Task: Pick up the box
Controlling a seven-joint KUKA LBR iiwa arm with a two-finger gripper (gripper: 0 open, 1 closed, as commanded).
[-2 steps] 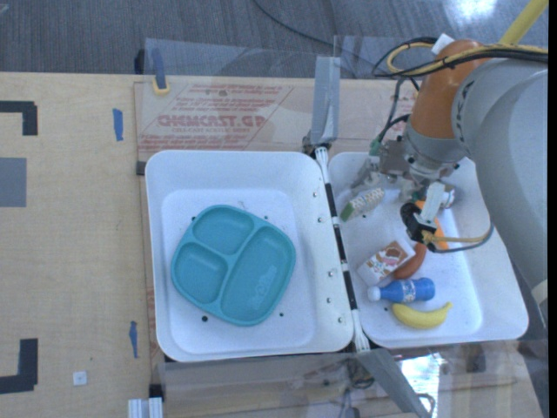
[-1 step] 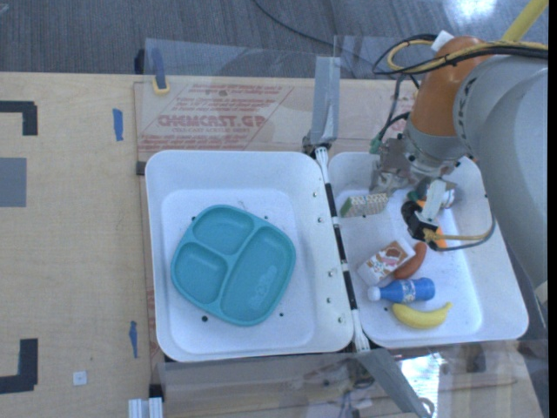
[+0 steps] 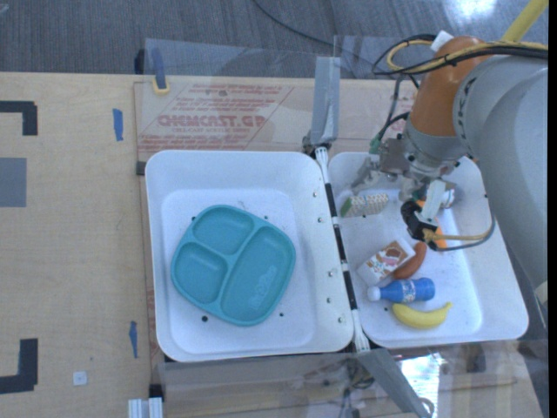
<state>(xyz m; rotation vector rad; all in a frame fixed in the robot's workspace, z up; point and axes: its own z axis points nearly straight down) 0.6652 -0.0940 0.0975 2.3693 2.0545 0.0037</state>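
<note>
From where I stand, this looks like the approach step, with the grasp not yet made. The arm (image 3: 487,120) reaches in from the right of the frame, and its gripper (image 3: 370,172) hangs over the upper left part of the right bin (image 3: 496,316). It is close above a pale corn cob (image 3: 366,203), not over the target. I cannot tell how far the gripper is open, and I see nothing held in it. The box (image 3: 384,264) is a small white carton with a red-brown print. It lies tilted near the middle of that same bin, below the gripper in the frame and apart from it. By my reckoning the next move calls for a shift down the frame until the gripper sits over the box, then a descent. That will be fiddly, because the box is crowded. A reddish sausage (image 3: 416,258) lies against its right side. A blue bottle (image 3: 407,291) with a white cap sits just beneath it, and a banana (image 3: 422,313) lies below that again. A careless close could catch the sausage or nudge the bottle instead. The left bin (image 3: 174,181), in the middle of the frame, holds a teal divided plate (image 3: 233,264) lying flat, with its compartments bare as far as I can see.
</note>
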